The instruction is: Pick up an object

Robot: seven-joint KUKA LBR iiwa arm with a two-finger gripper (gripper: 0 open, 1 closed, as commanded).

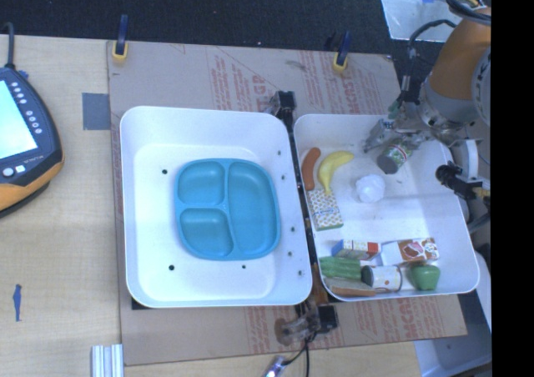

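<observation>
My gripper (395, 140) hangs over the far right corner of the right bin (417, 213), its fingers spread open. A small grey can with a green label (393, 158) lies tilted just below the fingertips, and I cannot tell if they touch it. Other objects lie in this bin: a yellow banana (334, 168), a brown sausage (309, 164), a white ball (370, 188) and a patterned box (325, 209). Along the near wall are a green cucumber (340, 267), a green apple (425, 277) and small cartons (415, 249).
The left bin (131, 200) holds a blue divided plate (227, 207). A black and orange control pendant (21, 146) lies on the bench at far left. Clamps (340, 58) pin the cardboard at the back. Cables hang beside the arm (459, 58) at right.
</observation>
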